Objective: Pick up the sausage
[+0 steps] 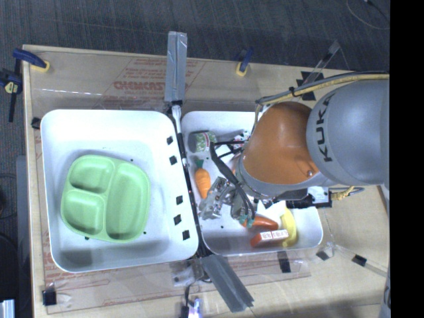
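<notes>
At the left of the frame we see a shallow white bin (53, 177) holding a pale green plastic divided tray (106, 197), which lies flat toward the bin's lower left. Along the middle, a grey strip (176, 65) runs down to the seam where the two bins meet. Just right of that seam, in the second shallow white bin (218, 244), an orange toy carrot (203, 181) lies close to the left wall, with a small green and white packet (201, 140) above it near the bin's upper left corner. Beside the carrot we see the metal two-finger gripper (215, 204), pointing down into the middle of the bin; we cannot tell whether it grips anything or how it is set. Further right, near the bin's lower wall, the red sausage (264, 222) lies on the floor just beside the gripper, next to a yellow toy banana (289, 227). The grey arm with its orange band (281, 144) covers the bin's upper right.
</notes>
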`<state>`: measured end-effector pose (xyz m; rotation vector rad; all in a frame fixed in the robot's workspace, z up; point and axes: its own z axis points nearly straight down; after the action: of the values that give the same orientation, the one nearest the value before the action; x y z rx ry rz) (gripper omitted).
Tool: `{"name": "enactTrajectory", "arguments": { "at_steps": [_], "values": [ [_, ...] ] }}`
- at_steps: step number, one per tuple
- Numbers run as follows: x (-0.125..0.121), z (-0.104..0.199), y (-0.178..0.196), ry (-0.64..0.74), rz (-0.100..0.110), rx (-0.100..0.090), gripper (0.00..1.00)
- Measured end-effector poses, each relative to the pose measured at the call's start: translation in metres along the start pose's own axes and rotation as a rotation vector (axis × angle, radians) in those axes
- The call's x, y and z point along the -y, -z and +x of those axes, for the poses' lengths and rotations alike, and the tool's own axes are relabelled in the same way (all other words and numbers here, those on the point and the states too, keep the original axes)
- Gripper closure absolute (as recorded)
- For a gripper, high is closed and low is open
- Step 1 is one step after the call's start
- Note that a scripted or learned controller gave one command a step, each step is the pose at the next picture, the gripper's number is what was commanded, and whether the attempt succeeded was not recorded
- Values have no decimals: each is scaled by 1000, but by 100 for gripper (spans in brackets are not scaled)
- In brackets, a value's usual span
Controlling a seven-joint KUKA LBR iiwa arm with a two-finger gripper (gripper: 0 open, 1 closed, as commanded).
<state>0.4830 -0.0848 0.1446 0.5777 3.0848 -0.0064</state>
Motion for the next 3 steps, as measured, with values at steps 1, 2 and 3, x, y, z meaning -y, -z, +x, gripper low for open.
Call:
{"name": "enactTrajectory", "arguments": {
  "at_steps": [1,2,3],
  "values": [
    [34,-8,98,75,-3,2,100],
    [22,-2,11,1,-3,-5,100],
    [64,-19,24,260,-4,-1,100]
  ]
}}
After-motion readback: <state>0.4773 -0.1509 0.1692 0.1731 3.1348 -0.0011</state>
